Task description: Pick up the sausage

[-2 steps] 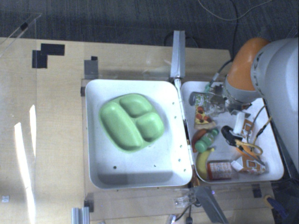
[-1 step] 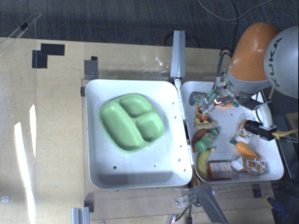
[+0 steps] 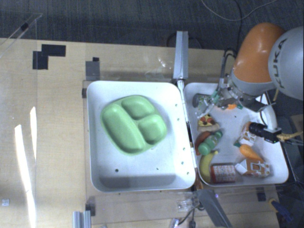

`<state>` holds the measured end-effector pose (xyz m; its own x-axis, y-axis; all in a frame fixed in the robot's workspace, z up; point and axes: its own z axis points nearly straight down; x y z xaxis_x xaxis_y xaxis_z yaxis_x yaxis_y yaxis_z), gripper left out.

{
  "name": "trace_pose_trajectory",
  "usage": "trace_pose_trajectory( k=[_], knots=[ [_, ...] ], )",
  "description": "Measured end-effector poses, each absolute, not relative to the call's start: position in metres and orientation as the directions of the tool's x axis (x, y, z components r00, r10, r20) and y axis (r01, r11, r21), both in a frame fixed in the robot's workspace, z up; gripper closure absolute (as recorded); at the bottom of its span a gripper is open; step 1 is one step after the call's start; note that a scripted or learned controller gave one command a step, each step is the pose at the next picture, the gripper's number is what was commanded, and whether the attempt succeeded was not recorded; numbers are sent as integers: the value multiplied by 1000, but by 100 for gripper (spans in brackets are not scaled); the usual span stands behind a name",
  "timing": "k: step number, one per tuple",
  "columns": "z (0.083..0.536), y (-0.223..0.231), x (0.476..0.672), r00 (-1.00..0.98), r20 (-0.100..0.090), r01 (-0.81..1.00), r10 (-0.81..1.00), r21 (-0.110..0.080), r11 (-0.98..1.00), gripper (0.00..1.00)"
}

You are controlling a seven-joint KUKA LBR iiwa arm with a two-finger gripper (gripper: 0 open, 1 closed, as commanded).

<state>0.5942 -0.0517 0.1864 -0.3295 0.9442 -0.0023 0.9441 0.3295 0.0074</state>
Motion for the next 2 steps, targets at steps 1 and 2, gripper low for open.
trace_pose_trajectory(
  k=[1, 2],
  knots=[
    [93, -92, 593, -357, -2, 934, 934, 6, 357, 0],
    [187, -36, 630, -307, -2, 952, 952, 9, 307, 0]
  ],
)
